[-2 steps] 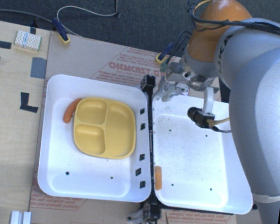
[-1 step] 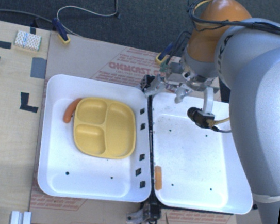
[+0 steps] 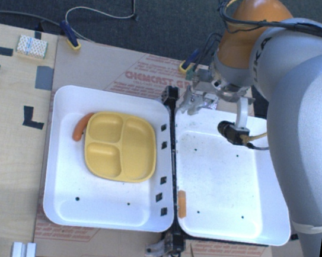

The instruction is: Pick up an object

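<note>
Grey arm [image 3: 299,86] hides part of the right bin [image 3: 231,183]; whether its fingers [image 3: 197,103] grip is unclear.

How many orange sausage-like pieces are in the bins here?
2. One sausage lies in the left bin, against the left edge of the yellow plate. The other lies in the right bin by the divider. The arm may hide more.

Overhead view of the counter [image 3: 2,149] with two white bins. The left bin [image 3: 57,199] holds a yellow divided plate [image 3: 121,147] with an orange sausage [image 3: 79,126] touching its left edge. The right bin [image 3: 236,226] holds a small orange piece [image 3: 182,203] near its left wall. The end effector [image 3: 196,102] sits over the right bin's far-left corner.
</note>
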`<state>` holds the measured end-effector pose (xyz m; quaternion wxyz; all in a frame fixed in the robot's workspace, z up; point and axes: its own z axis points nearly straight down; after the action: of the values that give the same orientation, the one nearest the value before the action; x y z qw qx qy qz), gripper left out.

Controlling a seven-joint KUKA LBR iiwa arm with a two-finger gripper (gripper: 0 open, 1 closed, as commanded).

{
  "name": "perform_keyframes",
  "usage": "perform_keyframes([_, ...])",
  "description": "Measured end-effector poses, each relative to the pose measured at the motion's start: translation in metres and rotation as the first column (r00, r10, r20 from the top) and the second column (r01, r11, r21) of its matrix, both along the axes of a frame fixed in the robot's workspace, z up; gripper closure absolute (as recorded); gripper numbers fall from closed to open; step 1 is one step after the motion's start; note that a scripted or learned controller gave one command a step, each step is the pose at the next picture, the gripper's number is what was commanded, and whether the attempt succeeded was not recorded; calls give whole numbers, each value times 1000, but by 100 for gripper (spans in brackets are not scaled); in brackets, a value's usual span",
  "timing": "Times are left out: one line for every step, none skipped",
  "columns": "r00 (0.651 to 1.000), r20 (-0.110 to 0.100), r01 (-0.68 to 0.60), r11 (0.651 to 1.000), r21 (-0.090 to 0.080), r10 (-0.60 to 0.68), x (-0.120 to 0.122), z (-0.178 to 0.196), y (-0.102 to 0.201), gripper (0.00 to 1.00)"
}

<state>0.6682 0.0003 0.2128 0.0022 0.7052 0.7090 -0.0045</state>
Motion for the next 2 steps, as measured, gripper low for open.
perform_keyframes([1000, 0, 0, 1000, 0, 0, 0, 0, 0, 0])
perform_keyframes([1000, -1, -1, 1000, -2, 1, 0, 10, 0, 100])
